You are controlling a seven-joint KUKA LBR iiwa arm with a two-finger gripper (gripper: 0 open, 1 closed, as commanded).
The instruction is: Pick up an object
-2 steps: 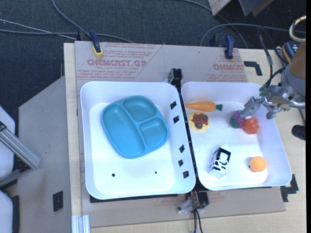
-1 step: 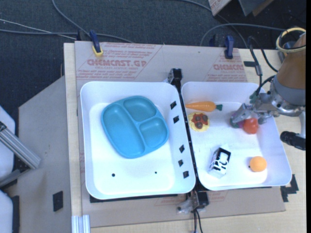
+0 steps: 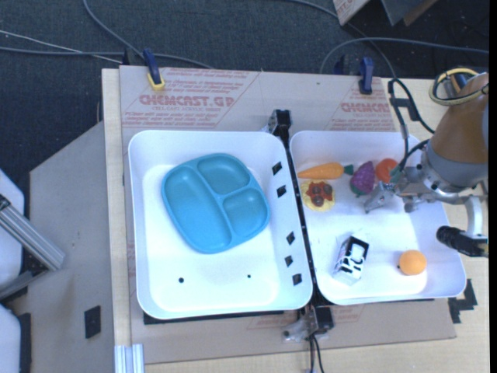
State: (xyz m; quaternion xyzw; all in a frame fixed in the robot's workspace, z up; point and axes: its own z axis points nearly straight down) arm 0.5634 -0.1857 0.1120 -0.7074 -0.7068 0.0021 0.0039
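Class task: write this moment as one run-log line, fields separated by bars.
arm: over right bin | gripper: beside purple toy, fingers unclear | carrot, orange ball: lying untouched | left bin: blue divided plate

— What sits in your left bin (image 3: 147, 231)?

— A divided plate (image 3: 215, 201), toward its back half.

— And your right bin (image 3: 443, 282)?

— A carrot (image 3: 321, 172) along the back, a grape bunch (image 3: 362, 177) to its right, a small fruit piece (image 3: 319, 196) just in front of the carrot. Nearer you, a small carton (image 3: 351, 259), with a round fruit (image 3: 411, 263) to its right. The gripper (image 3: 386, 193) is just beside the grapes.
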